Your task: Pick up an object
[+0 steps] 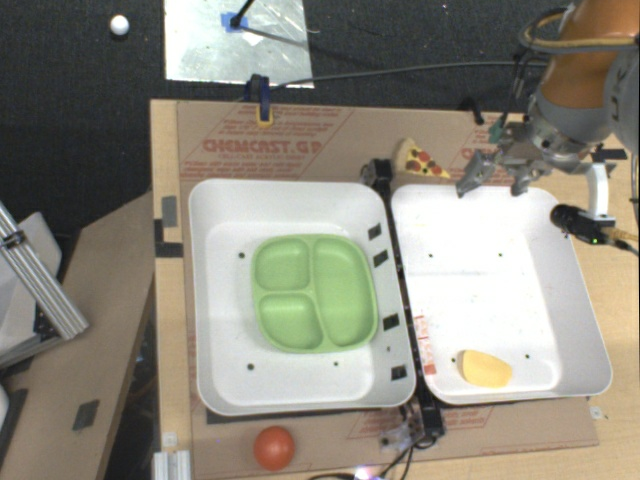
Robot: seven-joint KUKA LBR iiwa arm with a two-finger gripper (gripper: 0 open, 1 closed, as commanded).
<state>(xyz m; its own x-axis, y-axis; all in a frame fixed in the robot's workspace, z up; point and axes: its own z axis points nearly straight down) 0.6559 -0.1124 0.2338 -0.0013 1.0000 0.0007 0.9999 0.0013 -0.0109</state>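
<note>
A yellow wedge-shaped object (486,368) lies near the front edge of the right bin (500,268). My gripper (497,180) hangs over the far rim of that bin, open, with nothing between its fingers. It is well away from the yellow object. A green divided plate (313,292) rests in the middle of the left bin (220,268). A toy pizza slice (421,160) lies on the cardboard just behind the right bin, left of the gripper.
A red ball (274,447) sits on the bench in front of the left bin. A blue clamp (259,95) holds the cardboard's far edge. A small white ball (120,25) lies on the dark surface at far left. An aluminium frame (40,278) stands at left.
</note>
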